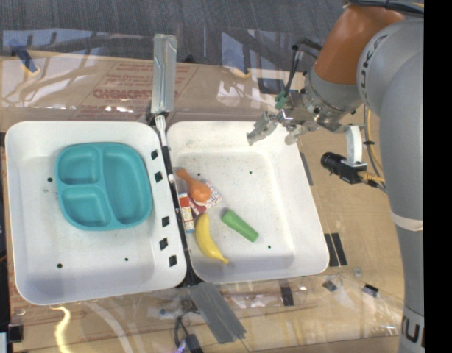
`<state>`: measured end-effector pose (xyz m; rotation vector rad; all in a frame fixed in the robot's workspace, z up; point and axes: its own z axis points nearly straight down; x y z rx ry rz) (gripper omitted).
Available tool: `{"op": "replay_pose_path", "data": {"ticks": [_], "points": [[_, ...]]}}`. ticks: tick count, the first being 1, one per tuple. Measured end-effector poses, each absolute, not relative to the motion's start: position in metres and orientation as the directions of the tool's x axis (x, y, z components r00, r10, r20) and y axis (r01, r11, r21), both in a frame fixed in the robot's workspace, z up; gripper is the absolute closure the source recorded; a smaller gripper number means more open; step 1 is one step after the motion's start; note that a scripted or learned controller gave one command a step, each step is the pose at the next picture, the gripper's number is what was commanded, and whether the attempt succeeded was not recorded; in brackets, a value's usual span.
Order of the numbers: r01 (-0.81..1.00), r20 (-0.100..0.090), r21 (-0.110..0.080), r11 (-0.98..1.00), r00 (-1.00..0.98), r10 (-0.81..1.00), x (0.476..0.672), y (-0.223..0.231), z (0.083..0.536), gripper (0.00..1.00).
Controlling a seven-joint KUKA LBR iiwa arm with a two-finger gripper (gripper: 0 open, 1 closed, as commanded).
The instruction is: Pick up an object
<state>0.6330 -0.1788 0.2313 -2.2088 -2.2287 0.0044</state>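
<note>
1. Left bin (34, 271): I saw just the teal divided tray (104, 184) lying flat in its upper half. Nothing there was worth a grab, and it was the far bin from the arm.
2. Right bin (303, 219): the candidates sat bunched against its left wall. An orange carrot-like piece (196, 188) lay on a small crumpled packet (188, 210), too blurred for me to identify.
3. Just below them lay a banana (210, 240), long axis running from upper left to lower right, tip toward the bin's near edge.
4. Just right of the banana, apart from it, lay a green cylinder (240, 225). Its long axis ran upper left to lower right too. It was the most isolated piece, so I judged it the cleanest target.
5. End effector (274, 129): it hung over the right bin's upper right corner, fingers spread apart, nothing between them.
6. Key relation: the green cylinder lay down-frame and slightly left of the end effector, well apart from it. My read was that the next move needed a travel toward the near edge, then a descent with the fingers closing across the cylinder's short axis.
7. Risk as I judged it: drift left would clip the banana.
</note>
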Motion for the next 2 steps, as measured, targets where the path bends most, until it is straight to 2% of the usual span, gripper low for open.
{"op": "replay_pose_path", "data": {"ticks": [1,2], "points": [[0.993,-0.001,-0.002,-0.117,0.117,0.993,0.63,-0.209,0.295,0.0],[0.999,0.001,-0.008,-0.05,0.05,0.999,0.564,-0.18,0.149,0.0]]}}
